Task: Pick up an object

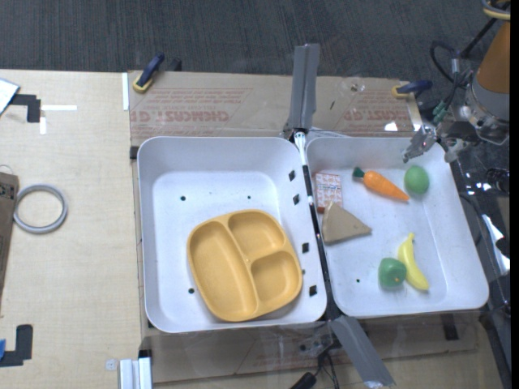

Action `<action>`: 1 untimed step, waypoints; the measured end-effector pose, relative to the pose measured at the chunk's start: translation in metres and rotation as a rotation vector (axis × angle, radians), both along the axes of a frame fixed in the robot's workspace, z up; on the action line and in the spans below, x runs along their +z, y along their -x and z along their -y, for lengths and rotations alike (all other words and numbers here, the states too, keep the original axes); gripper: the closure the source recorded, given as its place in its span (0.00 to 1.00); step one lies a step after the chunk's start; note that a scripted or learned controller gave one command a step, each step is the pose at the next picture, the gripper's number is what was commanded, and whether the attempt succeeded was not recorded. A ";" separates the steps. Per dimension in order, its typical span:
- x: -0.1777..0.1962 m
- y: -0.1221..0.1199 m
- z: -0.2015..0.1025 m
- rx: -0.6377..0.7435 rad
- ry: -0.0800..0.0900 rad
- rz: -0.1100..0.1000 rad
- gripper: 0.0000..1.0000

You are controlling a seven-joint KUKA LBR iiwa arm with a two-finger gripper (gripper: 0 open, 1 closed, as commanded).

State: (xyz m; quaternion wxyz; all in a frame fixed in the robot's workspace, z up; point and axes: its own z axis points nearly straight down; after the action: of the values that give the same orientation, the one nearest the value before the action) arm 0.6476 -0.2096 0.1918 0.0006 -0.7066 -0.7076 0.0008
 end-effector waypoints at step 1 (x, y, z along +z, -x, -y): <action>-0.082 0.014 -0.037 0.171 -0.005 0.011 0.00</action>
State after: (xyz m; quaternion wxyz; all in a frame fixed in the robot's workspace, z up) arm 0.6334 -0.1725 0.1103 -0.0016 -0.6435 -0.7655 -0.0049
